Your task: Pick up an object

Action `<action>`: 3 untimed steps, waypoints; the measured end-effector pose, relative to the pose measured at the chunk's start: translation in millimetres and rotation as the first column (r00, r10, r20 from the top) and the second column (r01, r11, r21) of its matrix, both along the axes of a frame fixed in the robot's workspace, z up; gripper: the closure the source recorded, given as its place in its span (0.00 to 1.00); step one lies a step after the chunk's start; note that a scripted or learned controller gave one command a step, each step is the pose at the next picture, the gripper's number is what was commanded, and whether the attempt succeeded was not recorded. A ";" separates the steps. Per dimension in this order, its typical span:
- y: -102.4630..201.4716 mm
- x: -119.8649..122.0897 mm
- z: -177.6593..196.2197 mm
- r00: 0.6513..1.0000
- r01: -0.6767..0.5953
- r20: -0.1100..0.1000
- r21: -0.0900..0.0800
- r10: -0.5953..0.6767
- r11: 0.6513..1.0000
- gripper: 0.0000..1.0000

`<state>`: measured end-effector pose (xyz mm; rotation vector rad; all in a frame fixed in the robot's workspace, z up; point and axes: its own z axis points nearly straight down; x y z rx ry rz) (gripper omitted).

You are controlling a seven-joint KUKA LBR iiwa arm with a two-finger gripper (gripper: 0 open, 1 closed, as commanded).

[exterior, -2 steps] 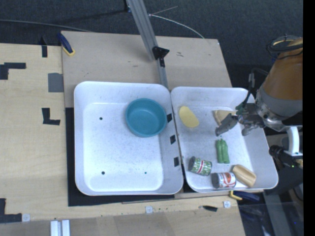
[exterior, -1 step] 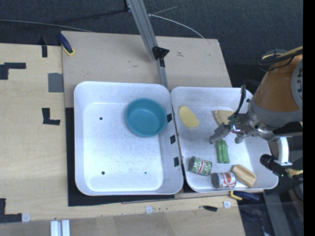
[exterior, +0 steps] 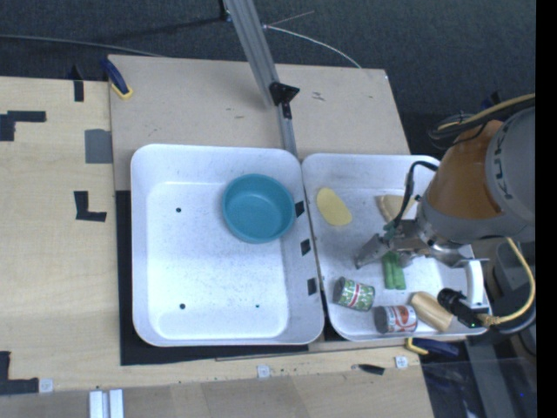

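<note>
Low over the right bin (exterior: 365,165), gripper (exterior: 376,249) with fingers spread and nothing between them, poised just beside the green block (exterior: 395,273); likeliest pick, lying apart from the yellow piece (exterior: 333,206). Harder targets along the near wall: green-labelled can (exterior: 354,294) and red can (exterior: 397,319) close together; blue bowl (exterior: 258,207) alone in the left bin (exterior: 165,233).

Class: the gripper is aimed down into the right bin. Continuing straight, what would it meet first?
Probably the green object just under the gripper; otherwise the right bin floor. Depth is unclear from above.
</note>
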<state>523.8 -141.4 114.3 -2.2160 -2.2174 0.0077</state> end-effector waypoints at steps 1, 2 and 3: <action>0.6 1.0 13.5 1.000 -0.002 0.003 0.000 0.002 1.000 1.00; 1.6 6.7 56.4 1.000 -0.001 0.010 -0.002 0.001 1.000 1.00; 6.9 9.5 99.9 1.000 -0.001 0.011 -0.002 0.001 1.000 1.00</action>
